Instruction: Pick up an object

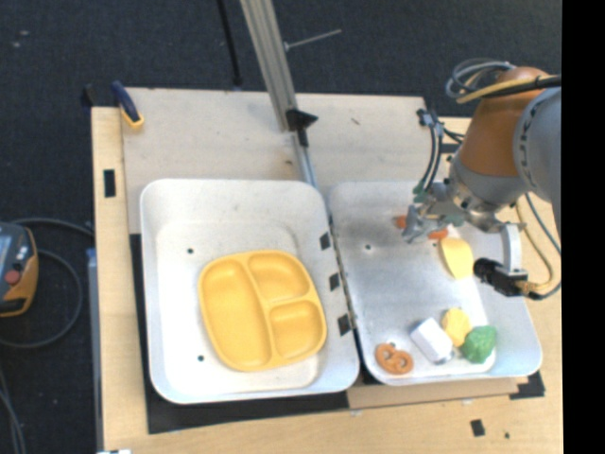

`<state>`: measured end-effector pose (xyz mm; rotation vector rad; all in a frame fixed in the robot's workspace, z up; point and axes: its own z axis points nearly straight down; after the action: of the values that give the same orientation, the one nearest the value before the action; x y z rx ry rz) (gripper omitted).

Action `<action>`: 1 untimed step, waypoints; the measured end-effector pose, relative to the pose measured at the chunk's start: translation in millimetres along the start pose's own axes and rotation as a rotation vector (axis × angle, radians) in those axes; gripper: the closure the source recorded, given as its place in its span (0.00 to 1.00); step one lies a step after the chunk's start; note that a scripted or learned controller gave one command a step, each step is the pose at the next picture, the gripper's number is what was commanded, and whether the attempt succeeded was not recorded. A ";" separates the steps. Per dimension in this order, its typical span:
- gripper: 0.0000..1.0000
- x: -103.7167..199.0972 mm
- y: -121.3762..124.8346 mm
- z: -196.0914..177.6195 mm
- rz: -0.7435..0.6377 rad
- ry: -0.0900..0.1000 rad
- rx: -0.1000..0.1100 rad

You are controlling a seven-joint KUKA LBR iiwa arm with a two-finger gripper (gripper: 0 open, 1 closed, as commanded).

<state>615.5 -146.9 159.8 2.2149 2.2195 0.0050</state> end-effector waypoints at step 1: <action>1.00 5.3 -4.9 -51.0 -0.001 0.000 0.000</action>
<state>610.2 -141.6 210.8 2.2142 2.2205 0.0058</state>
